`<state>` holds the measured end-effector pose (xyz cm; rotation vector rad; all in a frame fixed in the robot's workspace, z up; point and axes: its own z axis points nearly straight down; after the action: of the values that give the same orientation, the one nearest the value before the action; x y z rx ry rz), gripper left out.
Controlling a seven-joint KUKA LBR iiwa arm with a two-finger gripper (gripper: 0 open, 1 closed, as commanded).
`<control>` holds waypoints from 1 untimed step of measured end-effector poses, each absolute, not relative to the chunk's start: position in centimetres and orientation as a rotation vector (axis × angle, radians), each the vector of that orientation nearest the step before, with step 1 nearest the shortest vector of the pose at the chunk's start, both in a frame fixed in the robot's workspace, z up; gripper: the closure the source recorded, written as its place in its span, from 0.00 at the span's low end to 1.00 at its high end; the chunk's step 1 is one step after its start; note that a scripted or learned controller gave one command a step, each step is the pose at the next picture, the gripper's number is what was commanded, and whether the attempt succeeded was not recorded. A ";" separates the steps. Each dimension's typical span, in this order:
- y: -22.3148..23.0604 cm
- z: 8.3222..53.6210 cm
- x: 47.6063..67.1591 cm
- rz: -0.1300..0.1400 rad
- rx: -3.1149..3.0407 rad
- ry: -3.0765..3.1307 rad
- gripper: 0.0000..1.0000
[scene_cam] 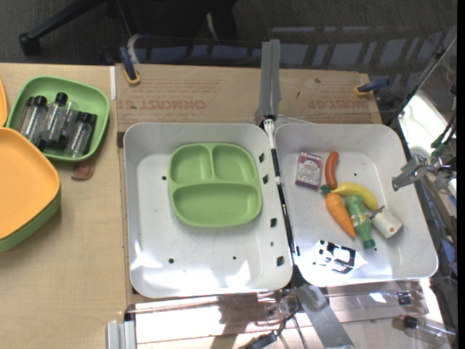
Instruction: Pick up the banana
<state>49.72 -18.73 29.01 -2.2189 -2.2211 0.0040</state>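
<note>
One gripper (415, 173) sits at the right edge of the right bin (407, 257), a grey metal piece poking in over the rim. Whether it is released or clenched cannot be told from this view, and nothing can be seen in its grasp.

Well apart from it, toward the middle of that bin, lies the banana (357, 193), yellow and slightly curved. Its left end meets the top of a carrot (339, 214), which slants down toward the bin's front edge. A green bottle (360, 222) lies just below the banana, touching it and running alongside the carrot. A small white cylinder (387, 224) rests at the bottle's right side. A slim orange-red piece (332, 169) stands above the banana, and beside that, nearer the bin's left wall, is a small pink box (309, 170). A black-and-white item (336, 255) lies near the front left corner.

The left bin (145, 253) holds a green divided plate (215, 184) near its middle.

Out on the bench's left side are a green tray of vials (58, 118) and a stack of orange plates (25, 195).
</note>
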 end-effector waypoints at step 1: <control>-18.8 29.8 49.8 0.007 -2.218 -2.221 1.00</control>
<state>49.78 -18.78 29.81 -2.2180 -2.2210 0.0068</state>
